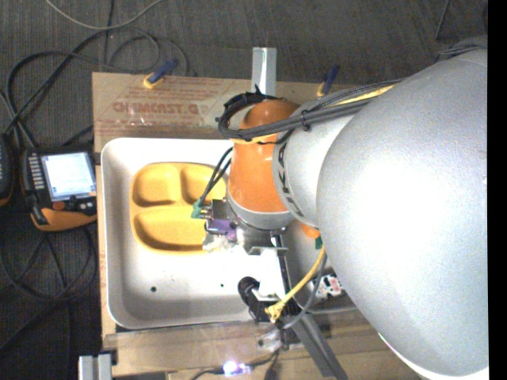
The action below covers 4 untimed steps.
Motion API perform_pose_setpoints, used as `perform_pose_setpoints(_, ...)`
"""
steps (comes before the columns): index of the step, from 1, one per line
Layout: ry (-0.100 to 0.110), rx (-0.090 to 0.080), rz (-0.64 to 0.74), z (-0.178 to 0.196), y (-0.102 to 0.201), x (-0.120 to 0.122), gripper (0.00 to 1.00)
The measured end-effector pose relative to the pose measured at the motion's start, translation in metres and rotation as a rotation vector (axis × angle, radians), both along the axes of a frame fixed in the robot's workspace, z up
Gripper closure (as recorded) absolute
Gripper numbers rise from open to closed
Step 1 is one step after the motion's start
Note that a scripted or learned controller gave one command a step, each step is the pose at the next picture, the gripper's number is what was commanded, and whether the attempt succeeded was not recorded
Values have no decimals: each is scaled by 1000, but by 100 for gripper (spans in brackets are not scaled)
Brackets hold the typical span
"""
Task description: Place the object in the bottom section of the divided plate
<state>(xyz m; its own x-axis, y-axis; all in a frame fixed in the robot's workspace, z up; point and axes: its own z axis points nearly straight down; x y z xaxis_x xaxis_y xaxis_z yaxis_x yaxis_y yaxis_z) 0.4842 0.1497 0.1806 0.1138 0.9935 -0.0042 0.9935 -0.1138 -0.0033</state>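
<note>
Camera view, looking down at a slant. Grey arm (pixel 396 204) bulking in from 3 o'clock, covering most of the right half; orange band (pixel 257 176) above the wrist near the centre, with a black cable looped over its top. Hand (pixel 220 234) hidden low under the wrist, at the right edge of the divided plate's lower section; spread or pressed together, cannot tell, and nothing seen pinched. Small purple and green fittings showing at the wrist's left side, just beside the plate's rim.

Left white bin (pixel 158 299) at 9 o'clock of the arm, resting on the surface (pixel 142 105), a brown board with faded red print along the 12 o'clock side. Yellow divided plate (pixel 162 204) lying in the bin's upper left part, two smaller sections toward 12 o'clock, one long section toward 6 o'clock. The object to be placed: cannot be made out anywhere.

Handheld pendant (pixel 62 176) with a lit screen on the dark floor at 9 o'clock of the bin. Yellow cable (pixel 297 287) trailing down at 6 o'clock of the wrist.
</note>
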Motion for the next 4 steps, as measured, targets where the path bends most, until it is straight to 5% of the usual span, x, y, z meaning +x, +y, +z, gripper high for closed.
perform_pose_setpoints(1,0,1,142,17,-58,-1,100)
perform_pose_setpoints(2,2,1,118,15,-17,-2,100)
perform_pose_setpoints(3,-3,0,100,153,-126,0,100)
perform_pose_setpoints(4,0,0,215,107,-113,19,100)
